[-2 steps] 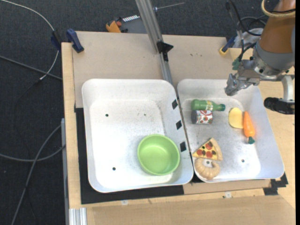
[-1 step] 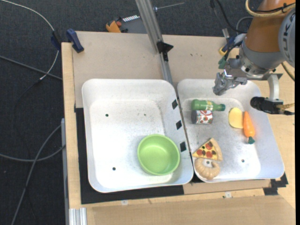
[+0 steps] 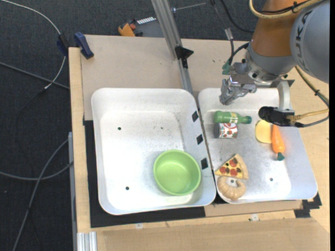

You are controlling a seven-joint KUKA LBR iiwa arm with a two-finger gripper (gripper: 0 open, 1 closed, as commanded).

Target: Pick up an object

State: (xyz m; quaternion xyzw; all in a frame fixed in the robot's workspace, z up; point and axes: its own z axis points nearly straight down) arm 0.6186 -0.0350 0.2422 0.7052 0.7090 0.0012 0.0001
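Above the far edge of the right bin (image 3: pixel 261 166), close to its far left corner, the gripper (image 3: pixel 230 94) is positioned pointing downward. Whether it is spread or pressed together cannot be told from this view.

Edges and open room:
- The right bin's left edge is set against the right edge of the left bin (image 3: pixel 136 135). A metal post (image 3: pixel 167 20) rises at a slant from the far end of this seam.
- Bare floor is found in the right bin from its middle to its near right corner.
- The left bin is open across its far half and along its left edge. A green bowl (image 3: pixel 177 172) is seated upright near its near right corner.
- The right bin's near left corner is taken up by a pizza slice (image 3: pixel 233 167) and a doughnut (image 3: pixel 232 188), which touch. The doughnut is pressed to the near edge.
- Along the right edge, a yellow piece (image 3: pixel 264 132) is touched by an orange carrot (image 3: pixel 277 141), which is laid pointing toward the near edge.

Nearest object: a green bottle (image 3: pixel 232 118) is found just beside the gripper, on the near side. It is laid on its side, roughly parallel to the far edge, with the narrow neck toward the right edge. The body is glossy green with a paler band. A small can (image 3: pixel 227 130) with a red and white label is set against its near side
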